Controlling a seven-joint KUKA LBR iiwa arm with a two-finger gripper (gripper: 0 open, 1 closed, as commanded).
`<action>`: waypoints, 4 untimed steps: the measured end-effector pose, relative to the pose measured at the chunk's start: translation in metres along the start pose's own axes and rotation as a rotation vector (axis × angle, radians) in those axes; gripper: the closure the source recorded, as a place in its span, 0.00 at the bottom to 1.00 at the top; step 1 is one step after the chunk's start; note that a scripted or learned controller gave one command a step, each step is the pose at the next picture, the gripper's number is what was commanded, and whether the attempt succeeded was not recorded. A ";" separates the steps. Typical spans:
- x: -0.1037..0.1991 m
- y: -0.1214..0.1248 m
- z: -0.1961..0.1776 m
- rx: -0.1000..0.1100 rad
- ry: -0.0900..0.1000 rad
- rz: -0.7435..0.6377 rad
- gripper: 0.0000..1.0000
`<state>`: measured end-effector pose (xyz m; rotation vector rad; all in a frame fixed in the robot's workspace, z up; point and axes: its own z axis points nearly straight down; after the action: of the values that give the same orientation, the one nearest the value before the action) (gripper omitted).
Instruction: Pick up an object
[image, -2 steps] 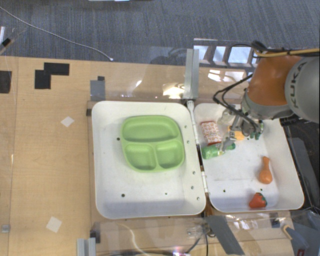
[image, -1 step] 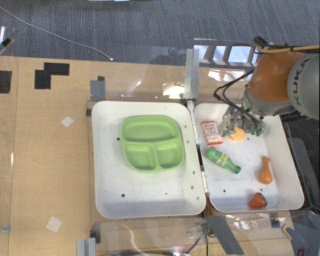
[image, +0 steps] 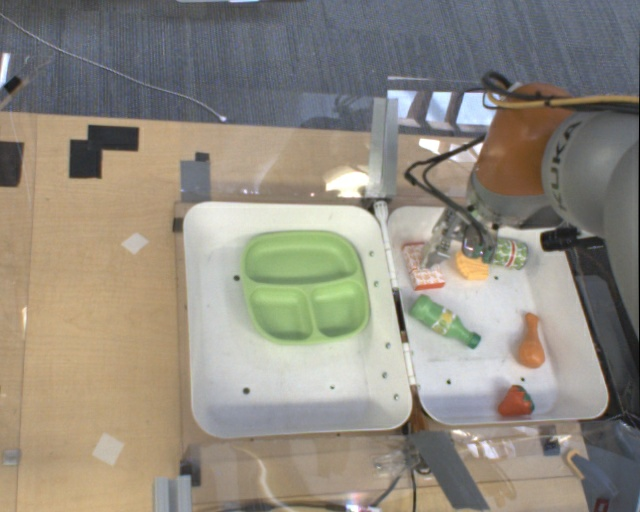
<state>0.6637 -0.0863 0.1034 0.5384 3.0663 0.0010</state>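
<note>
Bystanders on the tabletop

A green sectioned plate (image: 305, 285) lies in the left white bin (image: 215, 390). Black square markings (image: 100, 148) sit near the tabletop's (image: 90, 330) far left corner; a thin cable (image: 110, 68) crosses the grey floor (image: 300, 45) beyond.

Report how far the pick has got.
Done: the arm has reached into the right bin and the hand is low over the red and white carton. In hand: nothing visibly lifted; every item lies on the bin floor. Left: grasp and raise one, such as the carton or the green bottle.
</note>
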 end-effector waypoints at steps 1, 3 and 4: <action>0.024 0.066 -0.092 -0.005 0.007 0.061 1.00; 0.154 0.035 -0.085 0.015 0.021 0.863 1.00; 0.178 0.025 -0.094 0.007 0.022 0.321 1.00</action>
<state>0.5022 -0.0020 0.1925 1.0295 2.9629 0.0031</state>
